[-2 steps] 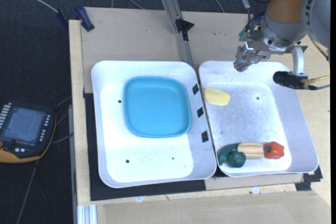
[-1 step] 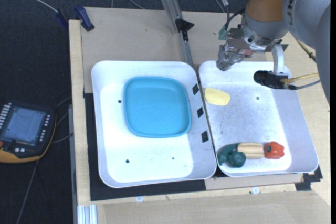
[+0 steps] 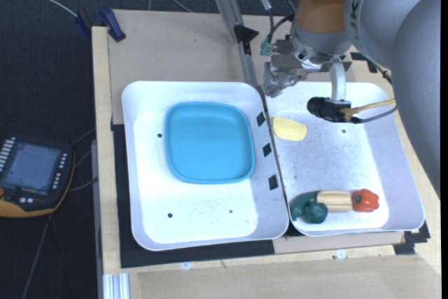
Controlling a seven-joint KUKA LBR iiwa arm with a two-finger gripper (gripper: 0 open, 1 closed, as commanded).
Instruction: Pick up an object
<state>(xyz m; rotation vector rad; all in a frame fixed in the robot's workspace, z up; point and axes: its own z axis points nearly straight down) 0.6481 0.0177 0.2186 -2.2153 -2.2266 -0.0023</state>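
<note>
In the right bin [image 3: 364, 157] a pale yellow piece [image 3: 289, 129] lies near the left wall. Along the front wall sit a dark green object [image 3: 309, 209], a tan roll [image 3: 334, 201] and a red tomato-like item [image 3: 365, 200], close together. My gripper [image 3: 276, 84] hangs over the back left corner of the right bin, a little above and behind the yellow piece. Nothing is seen between its fingers.
The left bin [image 3: 143, 206] holds a blue square plate [image 3: 208, 142]. A metal pole [image 3: 227, 3] slants up from the gap between the bins. A teach pendant [image 3: 31, 171] lies off the bench to the left, cables behind.
</note>
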